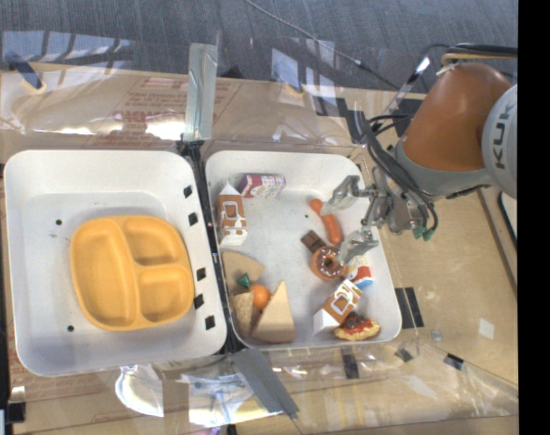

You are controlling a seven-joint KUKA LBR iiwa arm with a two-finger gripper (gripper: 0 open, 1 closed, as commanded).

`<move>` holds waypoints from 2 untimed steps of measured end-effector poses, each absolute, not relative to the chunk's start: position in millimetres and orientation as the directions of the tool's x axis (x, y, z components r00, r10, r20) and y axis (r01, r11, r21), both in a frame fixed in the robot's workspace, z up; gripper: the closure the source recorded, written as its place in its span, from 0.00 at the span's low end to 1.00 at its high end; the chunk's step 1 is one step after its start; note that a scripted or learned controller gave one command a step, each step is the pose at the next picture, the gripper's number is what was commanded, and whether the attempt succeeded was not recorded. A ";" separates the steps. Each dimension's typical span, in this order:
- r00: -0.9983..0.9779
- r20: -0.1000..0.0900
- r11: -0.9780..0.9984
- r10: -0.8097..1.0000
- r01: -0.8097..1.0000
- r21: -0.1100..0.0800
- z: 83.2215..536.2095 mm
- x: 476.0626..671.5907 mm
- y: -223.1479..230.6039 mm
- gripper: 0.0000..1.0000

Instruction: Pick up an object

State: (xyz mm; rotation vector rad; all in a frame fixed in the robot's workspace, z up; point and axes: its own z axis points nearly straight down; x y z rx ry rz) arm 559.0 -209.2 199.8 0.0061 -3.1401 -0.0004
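We see two white bins side by side on the bench point(456, 333). The left bin point(39, 179) holds a yellow divided plate point(130, 272) in the left middle of the frame. The right bin point(297, 163) holds many small toy foods.

The arm point(456, 120) comes in from the right of the frame, and its pincer point(352, 216) is over the right part of the right bin. Its two fingers stand apart, so the pincer is open; one fingertip point(340, 191) is near the upper end of a small sausage point(327, 220) and the other fingertip point(361, 243) is just beside a donut point(328, 263). We see nothing held between the fingers.

A small brown piece point(311, 240) lies between the sausage and the donut. In the upper part of this bin a small can point(261, 185) lies on its side, and just below it a small carton point(231, 216) stands near the bin's left wall. In the lower part we see a wedge of cheese point(276, 315), an orange fruit point(259, 295) touching it, a second carton point(342, 302) and a slice of pizza point(357, 329) at the lower right corner.
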 end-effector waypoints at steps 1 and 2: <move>-0.999 -0.004 0.999 -0.036 -0.036 -0.001 93.2 570.6 -208.4 0.00; -1.000 0.001 1.000 -0.003 -0.003 0.002 92.0 545.6 -173.8 0.00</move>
